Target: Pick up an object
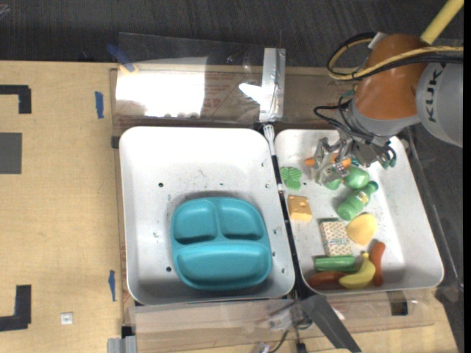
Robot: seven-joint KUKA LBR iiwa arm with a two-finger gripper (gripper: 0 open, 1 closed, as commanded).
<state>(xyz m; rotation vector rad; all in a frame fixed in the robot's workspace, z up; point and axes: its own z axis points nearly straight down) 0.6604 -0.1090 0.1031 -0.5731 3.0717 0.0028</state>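
Note:
My gripper [333, 165] hangs over the upper middle of the right bin [423, 226], with an orange bit showing between its metal fingers. Just right of it lie a green bottle-like toy [355, 194] and a green round piece [358, 177]. A green leaf-shaped piece [291, 176] lies to its left. Lower in the bin are a tan block [299, 208], a patterned cracker box [335, 237], a yellow lemon-like toy [360, 229], a banana [360, 275], a green stick [333, 262] and a red-brown sausage [375, 254].
The left bin [140, 197] holds a teal divided tray [219, 241]. A clear plastic sheet [199, 87] lies behind the bins. Cables [353, 54] loop above the arm's orange band [394, 79]. Cardboard covers the bench at left.

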